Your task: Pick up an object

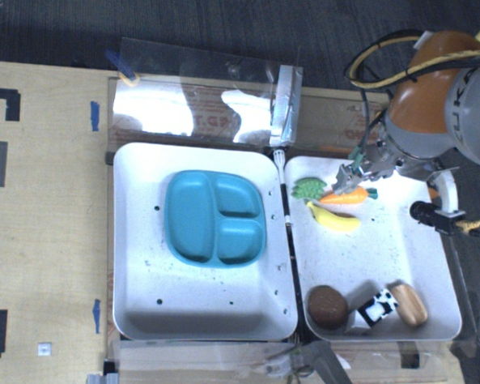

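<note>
Your gripper (350,179) sits low at the upper middle-right of the frame, tips right at the toy carrot (344,198), apparently lined up to grab it. Whether it has closed, you cannot tell. The arm's wrist hides the right bin (430,264) corner.

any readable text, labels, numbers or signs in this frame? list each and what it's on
None readable.
The clear plastic sheet behind the left bin shows faint reddish marks under glare: too blurred to read.
The small black-and-white block in the right bin carries a pattern, no legible characters.
The blue divided plate, carrot, banana and arm show no lettering.
</note>
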`<state>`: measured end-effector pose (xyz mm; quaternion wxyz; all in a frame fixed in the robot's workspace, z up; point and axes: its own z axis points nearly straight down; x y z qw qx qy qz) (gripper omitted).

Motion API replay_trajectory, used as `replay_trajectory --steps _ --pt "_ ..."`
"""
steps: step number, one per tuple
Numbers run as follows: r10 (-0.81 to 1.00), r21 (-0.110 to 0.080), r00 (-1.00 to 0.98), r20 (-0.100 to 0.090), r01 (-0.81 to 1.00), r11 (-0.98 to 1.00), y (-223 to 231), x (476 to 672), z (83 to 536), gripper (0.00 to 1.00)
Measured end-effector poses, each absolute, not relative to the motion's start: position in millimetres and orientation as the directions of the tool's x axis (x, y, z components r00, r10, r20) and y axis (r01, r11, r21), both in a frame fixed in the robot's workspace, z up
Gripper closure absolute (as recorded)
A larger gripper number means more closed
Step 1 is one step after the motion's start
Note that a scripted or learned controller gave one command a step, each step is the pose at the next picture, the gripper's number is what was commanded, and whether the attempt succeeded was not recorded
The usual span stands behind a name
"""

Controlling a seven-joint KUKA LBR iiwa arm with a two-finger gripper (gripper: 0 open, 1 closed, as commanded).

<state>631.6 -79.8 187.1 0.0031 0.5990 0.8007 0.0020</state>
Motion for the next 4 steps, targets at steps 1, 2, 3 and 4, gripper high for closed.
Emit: replay_trajectory --steps 1,2,3,4 --pt "0.96 0.003 -0.281 -0.002 0.96 0.281 -80.4 630.6 185.4 0.0" --pt "0.911 0.004 -0.413 -0.003 0.911 0.413 -55.4 660.5 185.5 0.0" --pt "0.963 0.004 -0.27 -0.002 0.963 0.27 -48.5 662.1 185.4 0.0" --pt "0.902 -0.003 -0.431 0.001 0.902 0.431 -103.8 629.7 99.8 0.0"
